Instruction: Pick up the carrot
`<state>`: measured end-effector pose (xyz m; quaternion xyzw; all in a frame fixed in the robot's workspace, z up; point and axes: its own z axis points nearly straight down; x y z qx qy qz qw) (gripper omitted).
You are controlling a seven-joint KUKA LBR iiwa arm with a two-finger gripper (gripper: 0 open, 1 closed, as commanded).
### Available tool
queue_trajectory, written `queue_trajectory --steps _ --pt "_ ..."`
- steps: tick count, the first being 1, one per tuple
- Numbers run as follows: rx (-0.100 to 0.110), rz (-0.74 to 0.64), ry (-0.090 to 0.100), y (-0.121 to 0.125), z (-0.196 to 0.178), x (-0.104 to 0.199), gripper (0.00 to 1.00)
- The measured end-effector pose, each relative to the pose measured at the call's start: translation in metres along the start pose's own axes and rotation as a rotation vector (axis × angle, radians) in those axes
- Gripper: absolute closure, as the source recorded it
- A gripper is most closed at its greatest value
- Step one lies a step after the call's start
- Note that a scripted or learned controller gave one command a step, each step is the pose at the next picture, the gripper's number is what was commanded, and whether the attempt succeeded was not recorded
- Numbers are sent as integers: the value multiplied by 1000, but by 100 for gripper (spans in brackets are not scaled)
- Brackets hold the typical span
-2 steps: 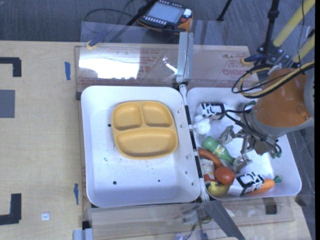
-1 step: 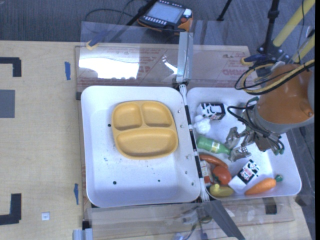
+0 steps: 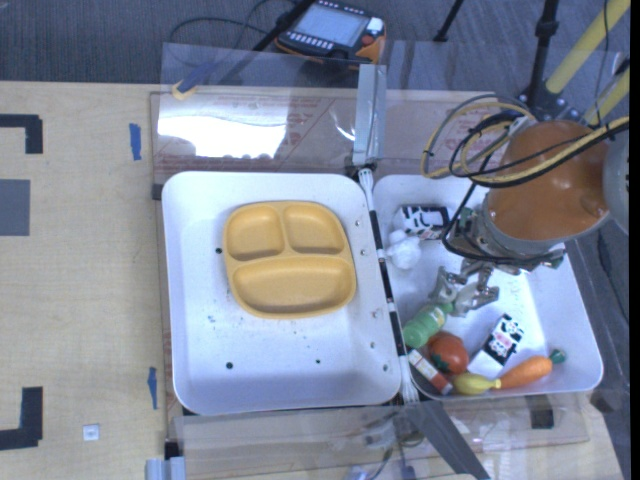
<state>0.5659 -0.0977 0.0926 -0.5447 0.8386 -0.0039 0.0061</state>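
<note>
Carrot: the carrot (image 3: 526, 371) lies on its side in the near right corner of the right bin (image 3: 575, 298), green top pointing right, nothing gripping it.
Neighbours: a small banana (image 3: 476, 383) touches its left tip; a tomato (image 3: 448, 350) sits just beyond that; a black-and-white cow-patterned block (image 3: 504, 337) lies just on its far side; a green item (image 3: 424, 325) is further left.
Gripper: the gripper (image 3: 465, 293) hangs over the middle of the right bin, to the far left of the carrot and apart from it. Its metal fingers look slightly spread with nothing between them.
Arm: the orange band (image 3: 545, 180) sits above the gripper and hides part of the bin's far side.
Left bin: the left bin (image 3: 190, 268) holds a yellow divided plate (image 3: 290, 258).
Risk, crowding: a descent slightly left would likely catch the banana or the cow-patterned block instead.
Risk, corner: the carrot is near the bin wall, so a finger could strike the rim.
Risk, shape: the tapered, rounded body may roll or squirt out if pinched off-centre.
</note>
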Motion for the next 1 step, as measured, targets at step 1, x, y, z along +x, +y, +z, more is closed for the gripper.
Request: queue_trajectory --steps 1 --pt "6 5 -5 -2 -11 -1 100"
